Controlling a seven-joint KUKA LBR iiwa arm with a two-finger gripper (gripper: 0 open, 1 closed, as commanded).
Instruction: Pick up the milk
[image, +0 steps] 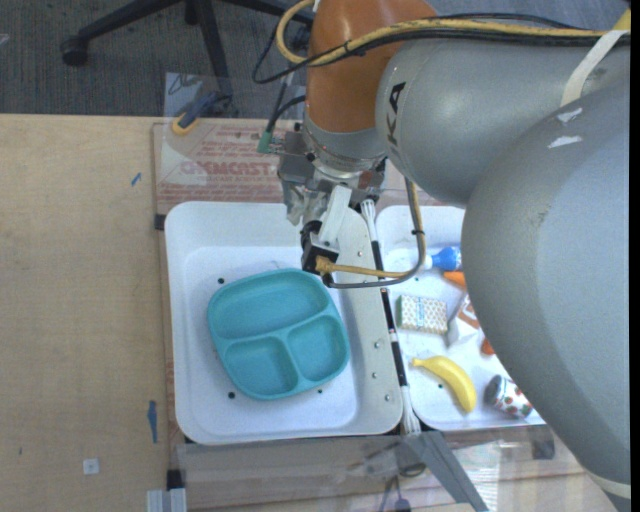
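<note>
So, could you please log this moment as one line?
gripper above left bin far rim | milk carton in right bin, not held | banana near it | plate in left bin

Bright, even light with soft shadows; the near arm (540, 200) looks large and slightly blurred.

The plate (280, 335) was plain turquoise in a white left bin (195, 260). In the white right bin (445, 225), the banana (450, 380) at six o'clock was yellow. The small carton (423, 314) at nine o'clock was pale with green-blue speckles. The arm (520, 200) was grey, its band (350, 60) orange.
</note>
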